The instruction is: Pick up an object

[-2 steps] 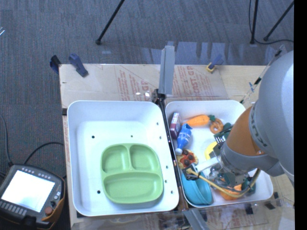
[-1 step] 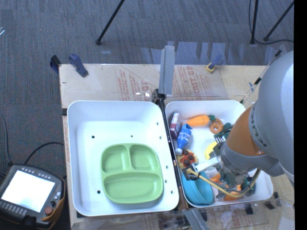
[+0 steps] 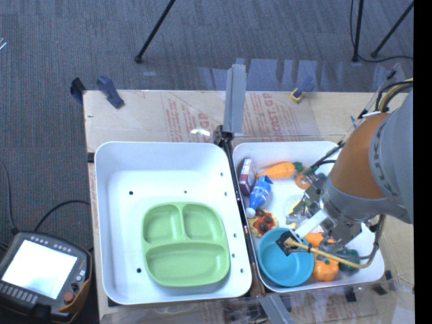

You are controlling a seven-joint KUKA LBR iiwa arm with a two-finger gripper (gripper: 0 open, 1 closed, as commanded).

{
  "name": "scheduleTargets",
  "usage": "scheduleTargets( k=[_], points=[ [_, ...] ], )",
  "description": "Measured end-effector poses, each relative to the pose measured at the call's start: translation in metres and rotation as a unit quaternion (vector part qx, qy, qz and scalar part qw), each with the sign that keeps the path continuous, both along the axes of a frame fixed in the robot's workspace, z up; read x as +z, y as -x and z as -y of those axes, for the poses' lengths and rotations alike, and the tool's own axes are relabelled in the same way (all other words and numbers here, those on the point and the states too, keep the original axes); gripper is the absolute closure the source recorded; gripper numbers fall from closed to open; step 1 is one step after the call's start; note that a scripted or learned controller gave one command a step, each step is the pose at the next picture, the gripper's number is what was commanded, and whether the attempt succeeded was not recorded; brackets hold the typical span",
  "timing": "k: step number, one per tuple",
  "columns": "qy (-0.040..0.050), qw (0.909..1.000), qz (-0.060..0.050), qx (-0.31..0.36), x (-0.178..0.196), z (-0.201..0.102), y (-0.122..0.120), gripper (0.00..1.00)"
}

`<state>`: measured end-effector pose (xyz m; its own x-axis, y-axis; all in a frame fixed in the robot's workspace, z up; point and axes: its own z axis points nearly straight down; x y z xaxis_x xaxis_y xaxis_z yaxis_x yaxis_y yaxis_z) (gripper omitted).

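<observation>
White right bin [image 3: 334, 147] in the camera view holds the likely targets: a blue bowl [image 3: 283, 265] at seven o'clock, a blue bottle [image 3: 260, 191] at ten, and an orange carrot [image 3: 278, 170] at twelve. The gripper [image 3: 307, 211] hangs over the bin's middle, near the bowl's rim; I cannot tell whether it is open or closed. With the pieces so crowded, I judge it may nudge the bowl or close on nothing.
</observation>
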<state>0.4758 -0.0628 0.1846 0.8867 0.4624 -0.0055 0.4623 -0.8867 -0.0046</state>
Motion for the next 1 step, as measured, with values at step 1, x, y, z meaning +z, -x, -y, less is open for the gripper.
scheduleTargets(
  k=[1],
  points=[
    [0.0006,0.9909,0.009,-0.134,-0.0892,0.0333,-0.0037,0.00]
  ],
)
